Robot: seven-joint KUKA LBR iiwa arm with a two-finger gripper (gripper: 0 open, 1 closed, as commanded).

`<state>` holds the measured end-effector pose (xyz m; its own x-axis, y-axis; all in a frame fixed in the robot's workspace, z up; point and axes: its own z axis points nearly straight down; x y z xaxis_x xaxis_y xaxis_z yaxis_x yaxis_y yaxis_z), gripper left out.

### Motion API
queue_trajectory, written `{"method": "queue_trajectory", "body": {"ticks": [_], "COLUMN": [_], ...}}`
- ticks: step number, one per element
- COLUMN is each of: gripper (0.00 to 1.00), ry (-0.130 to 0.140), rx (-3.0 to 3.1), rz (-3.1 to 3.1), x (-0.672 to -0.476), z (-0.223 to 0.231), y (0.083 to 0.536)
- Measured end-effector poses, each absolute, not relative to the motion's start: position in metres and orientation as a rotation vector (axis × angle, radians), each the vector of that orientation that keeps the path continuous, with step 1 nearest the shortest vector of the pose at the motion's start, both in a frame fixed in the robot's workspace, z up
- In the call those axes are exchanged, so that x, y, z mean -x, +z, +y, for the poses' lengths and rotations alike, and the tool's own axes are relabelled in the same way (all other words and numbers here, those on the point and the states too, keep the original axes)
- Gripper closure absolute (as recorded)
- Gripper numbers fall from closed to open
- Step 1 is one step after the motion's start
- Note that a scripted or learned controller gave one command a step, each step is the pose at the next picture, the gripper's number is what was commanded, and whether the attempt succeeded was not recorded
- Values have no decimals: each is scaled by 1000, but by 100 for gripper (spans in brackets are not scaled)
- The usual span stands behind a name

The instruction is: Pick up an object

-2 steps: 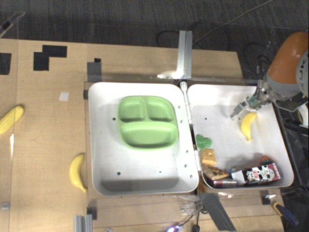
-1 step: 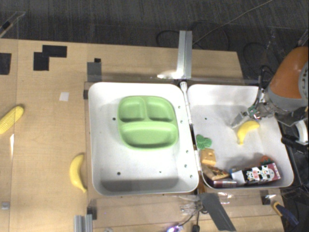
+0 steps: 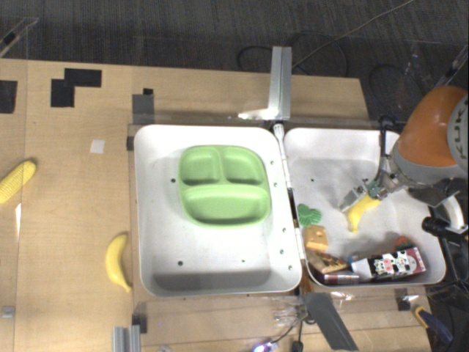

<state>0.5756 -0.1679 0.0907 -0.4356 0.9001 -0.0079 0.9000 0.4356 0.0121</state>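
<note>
Two bins [image 3: 146,218]: left holds green tray [image 3: 222,184]; right, claw [image 3: 364,196] pinching yellow banana [image 3: 362,212].

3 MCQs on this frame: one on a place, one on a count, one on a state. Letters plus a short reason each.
1. Where is the green divided plate?
A. In the left bin
B. In the right bin
C. On the bench outside the bins

2. How many bananas lie on the bench outside the bins?
A. None
B. One
C. Three

3. How does the end effector stand relative to the yellow item in the right bin?
A. Far off, over the left bin
B. Low, right beside the item
C. Parked over the bench at the left

Answers:
1 A: the plate rests on the floor of the left bin.
2 B: one banana lies just left of the left bin; the other yellow thing at the far left is a corn cob.
3 B: the end effector sits in the right bin at the upper end of the yellow item.
</note>
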Motion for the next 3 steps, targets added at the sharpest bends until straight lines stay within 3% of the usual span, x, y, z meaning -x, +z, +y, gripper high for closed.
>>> {"method": "queue_trajectory", "body": {"ticks": [1, 2, 3], "gripper": [0, 0, 0], "ry": [7, 9, 13], "rx": [-1615, -1562, -1799], "rz": [2685, 2711, 2557], "x": [-612, -549, -511], "z": [-123, -148, -172], "y": [153, 91, 91]}}
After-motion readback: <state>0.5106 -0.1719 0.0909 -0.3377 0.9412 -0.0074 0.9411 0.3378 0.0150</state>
